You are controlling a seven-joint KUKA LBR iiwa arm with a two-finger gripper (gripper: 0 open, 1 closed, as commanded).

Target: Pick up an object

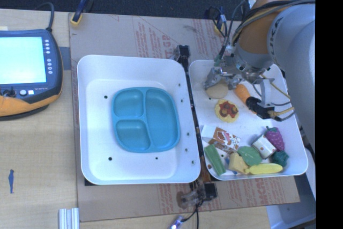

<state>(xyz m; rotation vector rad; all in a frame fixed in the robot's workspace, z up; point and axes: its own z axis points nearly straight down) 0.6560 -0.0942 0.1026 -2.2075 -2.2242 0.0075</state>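
Objects for picking are gathered in the right bin (292,131), right of centre in the frame: a beige rounded piece (217,91) at the upper left of that bin, an orange cylinder (242,91) beside it, a round yellow item with red markings (227,110), a printed packet (225,139) whose writing cannot be read, a green stick (214,159), a green leaf-shaped piece (250,155), a yellow banana shape (265,169), a small white cylinder (263,146) and a purple grape cluster (276,138). A blue three-compartment plate (144,118) is seen in the left bin (91,115). The gripper (222,79) is held low just above the beige piece, the grey arm (289,35) reaching in from the right edge. Whether the fingers are spread or closed cannot be told. A teach pendant (27,69) with a lit screen lies at the left edge.
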